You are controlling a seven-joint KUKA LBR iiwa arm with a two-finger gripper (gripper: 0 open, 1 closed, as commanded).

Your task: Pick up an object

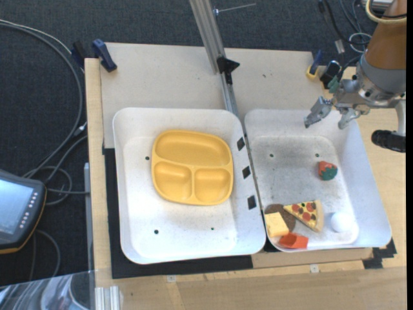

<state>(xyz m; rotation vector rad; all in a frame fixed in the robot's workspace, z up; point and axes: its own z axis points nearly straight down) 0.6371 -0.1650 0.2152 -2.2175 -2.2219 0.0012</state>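
Note:
My gripper [330,113] hangs over the far edge of the right bin [290,128], fingers spread apart with nothing between them. Below it in that bin lies a small red and green strawberry toy [327,170]. Along the near edge are a pizza slice toy [306,214], a yellow cheese block [276,224] on a brown piece, an orange-red piece [293,241] and a white ball [341,222]. The left bin [129,192] holds a yellow divided plate [192,167].
A metal pole [208,24] rises from between the bins at the back. Blue clamps [103,53] sit on the bench corners. Cables trail on the dark floor at left, beside a tablet-like device [16,205].

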